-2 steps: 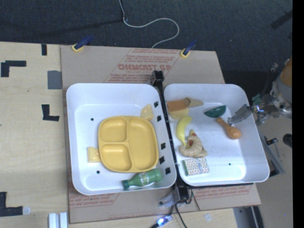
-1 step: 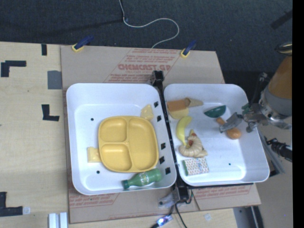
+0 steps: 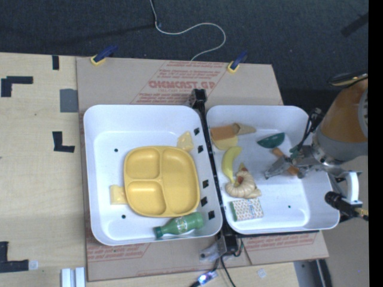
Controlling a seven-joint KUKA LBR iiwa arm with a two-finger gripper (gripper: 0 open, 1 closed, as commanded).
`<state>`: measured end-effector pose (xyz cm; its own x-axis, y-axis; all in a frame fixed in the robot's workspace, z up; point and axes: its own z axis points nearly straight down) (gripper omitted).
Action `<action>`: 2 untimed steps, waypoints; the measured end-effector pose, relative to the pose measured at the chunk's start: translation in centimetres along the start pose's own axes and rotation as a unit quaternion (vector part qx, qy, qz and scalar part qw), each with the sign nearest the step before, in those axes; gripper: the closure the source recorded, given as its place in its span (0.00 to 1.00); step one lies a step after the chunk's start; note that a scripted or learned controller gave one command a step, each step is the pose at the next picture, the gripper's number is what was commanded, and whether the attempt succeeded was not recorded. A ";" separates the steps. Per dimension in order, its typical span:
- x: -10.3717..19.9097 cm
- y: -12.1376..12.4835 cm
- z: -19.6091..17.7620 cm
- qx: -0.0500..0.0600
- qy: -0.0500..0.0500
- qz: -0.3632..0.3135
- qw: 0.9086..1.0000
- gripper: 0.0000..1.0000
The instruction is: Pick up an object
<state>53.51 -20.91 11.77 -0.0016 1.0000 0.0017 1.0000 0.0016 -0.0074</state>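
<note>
My gripper (image 3: pixel 276 167) hangs low inside the right bin (image 3: pixel 299 119), on its right side, reaching in from the right edge. A small orange piece (image 3: pixel 278 152) lies right beside it, touching or nearly so. A dark green bowl-shaped piece (image 3: pixel 271 140) sits just above the gripper. Further left in this bin lie a yellow banana (image 3: pixel 231 162), an orange carrot-like object (image 3: pixel 227 132), a knobbly tan object (image 3: pixel 242 186) and a patterned square packet (image 3: pixel 247 208). I see nothing clearly held.
The left bin (image 3: pixel 102 124) holds a yellow divided plate (image 3: pixel 161 180), a green bottle (image 3: pixel 179 225) lying at its front edge, and pale yellow pieces (image 3: pixel 185 140) beside the plate. The bins' shared wall (image 3: pixel 206 160) runs between them. A white cable (image 3: pixel 191 31) lies behind.
</note>
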 end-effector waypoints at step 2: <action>0.1 0.1 2.2 -0.004 -0.002 0.000 1.000 1.00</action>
<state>53.61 -20.83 9.53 -0.0020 1.0000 -0.0026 1.0000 0.0020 0.0015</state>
